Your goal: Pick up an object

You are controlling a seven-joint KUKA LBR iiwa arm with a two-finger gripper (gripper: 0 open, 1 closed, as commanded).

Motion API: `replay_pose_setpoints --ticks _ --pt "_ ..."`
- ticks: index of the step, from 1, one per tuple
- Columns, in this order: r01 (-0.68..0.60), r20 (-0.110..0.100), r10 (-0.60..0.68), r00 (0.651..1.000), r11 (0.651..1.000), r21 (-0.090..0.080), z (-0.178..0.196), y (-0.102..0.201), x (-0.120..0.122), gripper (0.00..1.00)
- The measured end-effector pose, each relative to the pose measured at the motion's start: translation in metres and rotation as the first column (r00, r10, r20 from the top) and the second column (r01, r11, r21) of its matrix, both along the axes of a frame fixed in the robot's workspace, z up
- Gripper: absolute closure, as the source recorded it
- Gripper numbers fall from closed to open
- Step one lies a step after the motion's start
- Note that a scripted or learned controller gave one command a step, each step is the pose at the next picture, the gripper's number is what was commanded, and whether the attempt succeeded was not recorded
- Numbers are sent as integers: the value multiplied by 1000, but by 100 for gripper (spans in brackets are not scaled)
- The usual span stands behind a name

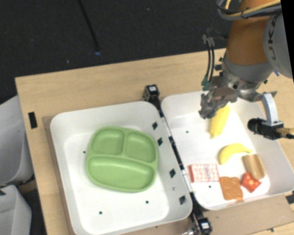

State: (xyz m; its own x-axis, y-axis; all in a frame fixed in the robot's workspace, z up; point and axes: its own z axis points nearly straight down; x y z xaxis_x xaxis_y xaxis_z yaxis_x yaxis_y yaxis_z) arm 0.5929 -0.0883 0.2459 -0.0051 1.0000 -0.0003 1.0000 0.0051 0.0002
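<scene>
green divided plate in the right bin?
No, the green plate lies in the left bin; the right bin holds the bananas and other food items.

A single fixed camera looks down at a slant from above the table, far enough back to take in both white bins: the left bin and the right bin sit side by side mid-frame. The arm enters from the right edge.
</scene>
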Motion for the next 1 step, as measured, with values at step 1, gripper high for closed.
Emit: replay_pose_setpoints --ticks 1 --pt "0 1 0 1000 1000 0 -9 47 16 100"
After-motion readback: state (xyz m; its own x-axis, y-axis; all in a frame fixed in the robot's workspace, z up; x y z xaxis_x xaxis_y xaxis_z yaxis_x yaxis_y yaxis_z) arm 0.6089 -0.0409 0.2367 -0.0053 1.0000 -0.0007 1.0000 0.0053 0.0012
